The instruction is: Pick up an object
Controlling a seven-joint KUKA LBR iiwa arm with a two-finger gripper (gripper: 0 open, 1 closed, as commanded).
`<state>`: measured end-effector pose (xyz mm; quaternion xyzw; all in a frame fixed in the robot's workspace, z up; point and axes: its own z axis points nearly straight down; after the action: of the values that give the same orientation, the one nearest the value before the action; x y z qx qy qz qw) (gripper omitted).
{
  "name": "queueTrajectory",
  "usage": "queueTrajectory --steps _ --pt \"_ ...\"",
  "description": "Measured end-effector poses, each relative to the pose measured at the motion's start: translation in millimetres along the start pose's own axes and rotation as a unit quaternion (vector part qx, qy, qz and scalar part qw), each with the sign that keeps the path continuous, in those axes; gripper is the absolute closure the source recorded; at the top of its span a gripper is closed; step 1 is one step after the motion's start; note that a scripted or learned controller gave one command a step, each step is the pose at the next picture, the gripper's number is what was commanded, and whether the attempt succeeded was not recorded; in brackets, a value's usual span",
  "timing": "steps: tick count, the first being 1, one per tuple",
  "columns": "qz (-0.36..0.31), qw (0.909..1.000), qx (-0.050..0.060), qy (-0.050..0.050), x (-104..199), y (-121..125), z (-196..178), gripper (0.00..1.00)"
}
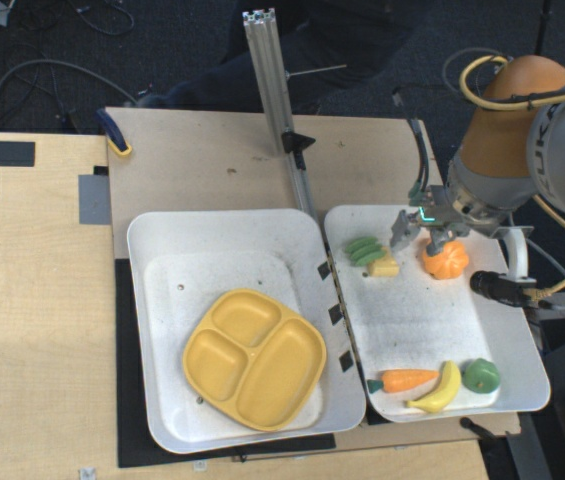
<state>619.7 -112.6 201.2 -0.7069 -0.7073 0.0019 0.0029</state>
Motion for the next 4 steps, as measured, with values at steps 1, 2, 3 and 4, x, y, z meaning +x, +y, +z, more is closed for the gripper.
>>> queueTrajectory --steps 1,2,3,4 --pt "0.000 1.0000 -0.002 0.000 0 1 -2 0.00" --pt "0.000 1.0000 0.000 0.000 2 5 62 0.00" --pt "0.001 1.0000 -0.004 -0.001 1 6 99 0.00" --pt "0.003 1.0000 -0.001 0.000 0 4 92 1.00"
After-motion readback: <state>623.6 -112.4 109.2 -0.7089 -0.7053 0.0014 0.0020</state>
